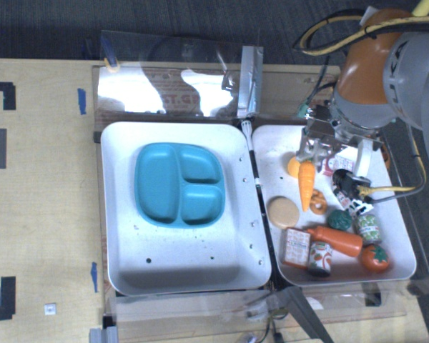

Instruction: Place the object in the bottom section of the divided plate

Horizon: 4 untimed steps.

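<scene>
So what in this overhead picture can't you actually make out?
- The end effector sits over the right bin; the arm's wrist above hides its fingers, so open or shut is unclear.
- Whether the carrot just below it is gripped: the contact spot is covered.
- Labels on the small box and can: too small to read.
- The far edge of the left bin, beyond the blue divided plate: glare washes it out.

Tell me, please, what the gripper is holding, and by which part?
It cannot be told: the gripper sits right at the carrot's top end, but no grip shows.
</scene>
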Motion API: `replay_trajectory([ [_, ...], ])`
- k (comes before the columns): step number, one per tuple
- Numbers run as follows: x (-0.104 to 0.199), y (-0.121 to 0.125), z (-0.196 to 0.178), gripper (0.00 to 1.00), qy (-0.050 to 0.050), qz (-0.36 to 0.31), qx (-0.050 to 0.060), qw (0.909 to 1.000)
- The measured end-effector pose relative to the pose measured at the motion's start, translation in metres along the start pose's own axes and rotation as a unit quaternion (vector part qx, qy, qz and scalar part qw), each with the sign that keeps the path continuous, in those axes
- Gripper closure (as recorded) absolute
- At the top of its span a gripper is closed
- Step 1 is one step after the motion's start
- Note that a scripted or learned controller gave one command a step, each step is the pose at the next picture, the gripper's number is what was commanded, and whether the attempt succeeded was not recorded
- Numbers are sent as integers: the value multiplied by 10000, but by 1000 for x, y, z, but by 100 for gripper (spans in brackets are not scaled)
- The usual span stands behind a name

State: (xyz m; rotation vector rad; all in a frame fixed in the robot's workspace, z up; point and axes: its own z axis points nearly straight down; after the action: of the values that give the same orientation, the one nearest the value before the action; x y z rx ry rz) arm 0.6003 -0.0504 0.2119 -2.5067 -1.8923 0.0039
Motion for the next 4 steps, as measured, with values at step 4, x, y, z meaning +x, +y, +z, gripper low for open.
replay_trajectory([
  [4,94,-90,-105,100,18,5202,-16,8541],
])
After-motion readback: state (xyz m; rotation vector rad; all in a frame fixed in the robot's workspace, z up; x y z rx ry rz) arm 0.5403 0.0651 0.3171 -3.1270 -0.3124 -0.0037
